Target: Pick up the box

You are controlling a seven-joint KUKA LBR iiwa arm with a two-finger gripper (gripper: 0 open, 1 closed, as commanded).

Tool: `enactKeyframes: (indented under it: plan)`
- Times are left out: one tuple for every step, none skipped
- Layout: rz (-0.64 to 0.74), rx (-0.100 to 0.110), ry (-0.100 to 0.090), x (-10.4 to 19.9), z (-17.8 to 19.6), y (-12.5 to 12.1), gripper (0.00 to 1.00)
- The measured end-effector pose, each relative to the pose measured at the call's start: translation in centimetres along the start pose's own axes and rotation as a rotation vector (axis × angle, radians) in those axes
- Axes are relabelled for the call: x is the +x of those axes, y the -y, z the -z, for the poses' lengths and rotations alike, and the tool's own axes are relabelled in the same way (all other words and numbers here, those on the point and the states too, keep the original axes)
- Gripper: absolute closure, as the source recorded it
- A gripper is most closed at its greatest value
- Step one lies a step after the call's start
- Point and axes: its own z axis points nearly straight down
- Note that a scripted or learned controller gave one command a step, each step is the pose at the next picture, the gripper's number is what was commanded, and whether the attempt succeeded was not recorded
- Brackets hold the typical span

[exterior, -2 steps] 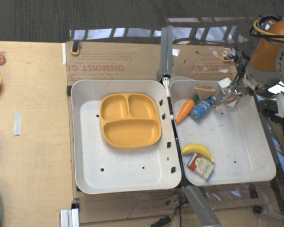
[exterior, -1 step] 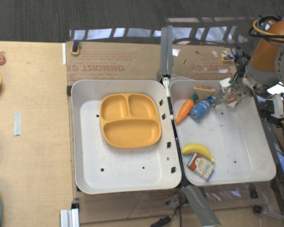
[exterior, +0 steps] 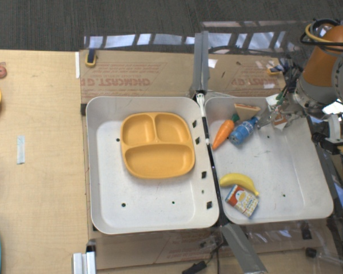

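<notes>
The box (exterior: 242,200) is a small red, white and yellow carton lying flat near the front edge of the right bin (exterior: 286,176). It sits just below a banana (exterior: 238,181) and almost touches it. My gripper (exterior: 277,114) hangs over the far right corner of the same bin, well away from the box, under the orange-banded wrist (exterior: 326,56).
A carrot (exterior: 222,133) and a blue bottle (exterior: 242,130) lie at the back left of the right bin, with a thin tan piece (exterior: 247,106) behind them. A yellow divided plate (exterior: 158,144) sits in the left bin (exterior: 103,198). Cables hang beside the arm.
</notes>
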Motion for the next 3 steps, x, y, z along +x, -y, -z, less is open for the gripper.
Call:
enactKeyframes:
  plan:
    - [0.0, 0.0, 0.0, 0.0, 0.0, 0.0, 0.0]
    - [0.002, 0.0, 0.001, 0.01, 0.0, -0.01, 0.0]
    - [0.002, 0.0, 0.001, 0.01, 0.0, -0.01, 0.0]
